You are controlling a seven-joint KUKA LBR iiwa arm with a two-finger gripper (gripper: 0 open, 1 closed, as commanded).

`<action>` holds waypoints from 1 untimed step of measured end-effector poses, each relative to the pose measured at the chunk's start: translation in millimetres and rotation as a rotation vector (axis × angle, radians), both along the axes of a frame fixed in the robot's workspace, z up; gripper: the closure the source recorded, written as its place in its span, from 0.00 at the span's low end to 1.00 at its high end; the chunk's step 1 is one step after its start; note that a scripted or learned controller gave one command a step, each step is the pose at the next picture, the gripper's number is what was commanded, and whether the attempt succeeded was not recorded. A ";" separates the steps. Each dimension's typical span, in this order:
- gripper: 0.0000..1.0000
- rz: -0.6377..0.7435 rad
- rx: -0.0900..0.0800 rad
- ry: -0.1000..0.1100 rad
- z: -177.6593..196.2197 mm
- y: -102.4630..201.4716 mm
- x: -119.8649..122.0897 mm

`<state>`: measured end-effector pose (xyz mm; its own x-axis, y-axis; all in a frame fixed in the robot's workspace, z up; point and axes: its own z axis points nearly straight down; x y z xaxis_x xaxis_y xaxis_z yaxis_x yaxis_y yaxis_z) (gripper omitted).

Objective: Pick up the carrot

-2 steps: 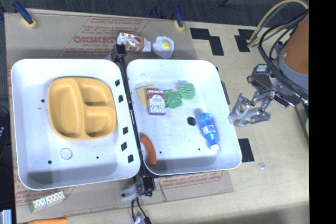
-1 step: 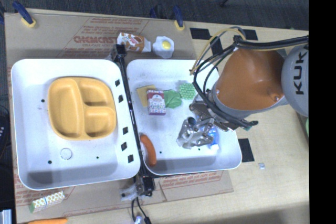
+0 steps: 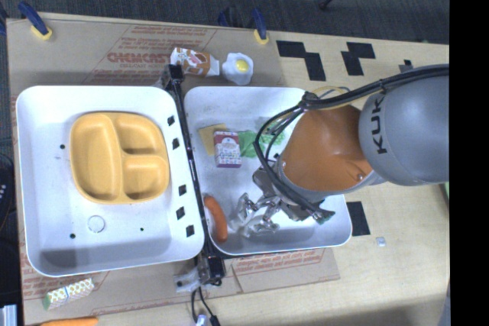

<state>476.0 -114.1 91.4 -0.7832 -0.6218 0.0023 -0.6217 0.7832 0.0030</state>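
Arm: grey with an orange band, reaching in from the right over the right bin (image 3: 321, 237).
Gripper (image 3: 256, 216): low in the near part of the right bin, fingers spread apart, nothing between them.
Carrot (image 3: 216, 218): lying in the near left corner of the right bin, just left of the gripper, apart from its fingers.
Red box (image 3: 228, 148): farther back in the right bin, on yellow and green items.
Yellow tray (image 3: 120, 156): in the left bin (image 3: 46, 240).
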 end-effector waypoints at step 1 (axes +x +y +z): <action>1.00 -0.066 -0.004 -0.006 1.1 19.0 16.8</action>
